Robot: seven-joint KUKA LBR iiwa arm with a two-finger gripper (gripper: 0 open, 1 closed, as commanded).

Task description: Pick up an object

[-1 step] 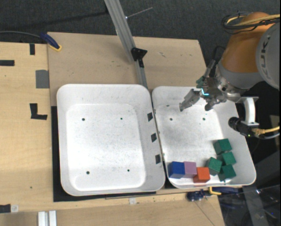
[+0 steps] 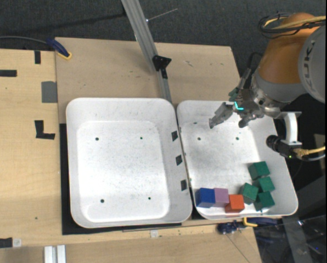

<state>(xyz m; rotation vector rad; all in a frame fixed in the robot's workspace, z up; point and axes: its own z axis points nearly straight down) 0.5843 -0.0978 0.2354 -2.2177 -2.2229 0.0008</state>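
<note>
My gripper [image 2: 229, 120] hangs over the back part of the right bin [image 2: 218, 152], its two grey fingers spread apart and open with nothing between them. Small blocks lie along the front of that bin, well in front of the gripper: a blue block [image 2: 206, 196], a pale purple block [image 2: 221, 195], an orange block [image 2: 236, 203], and several green blocks [image 2: 259, 184] grouped at the front right corner.
The left bin [image 2: 119, 160] sits beside the right one, joined by black clips along the shared rim. A slanted metal rail [image 2: 144, 32] runs from the top down to the bins' back edge. Wooden benchtop lies to the left.
</note>
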